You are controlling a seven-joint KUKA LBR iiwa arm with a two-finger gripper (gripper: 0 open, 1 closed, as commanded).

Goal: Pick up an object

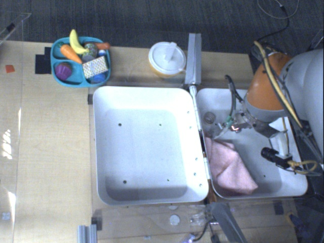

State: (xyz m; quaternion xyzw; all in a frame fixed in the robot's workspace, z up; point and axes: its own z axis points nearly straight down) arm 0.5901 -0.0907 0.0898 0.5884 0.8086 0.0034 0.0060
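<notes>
gripper (223, 128) low in the upper left corner of the right bin (276, 182), right by a pink cloth (230, 168).
we see the cloth crumpled against that bin's left wall, its top edge touching the tool or just under it; we cannot tell which. whether the gripper is released or clenched we cannot tell, since wrist parts and cables blur it. a small round grey thing (209, 118) lies just beside it, too small to name. the arm (268, 85) is cut off at the right edge. the left bin (147, 146) sits alongside. beyond it stand a white lidded tub (167, 58) and a blue tray (76, 83) holding a toy banana (76, 43), a carrot (70, 53) and pieces too blurred to name.
</notes>
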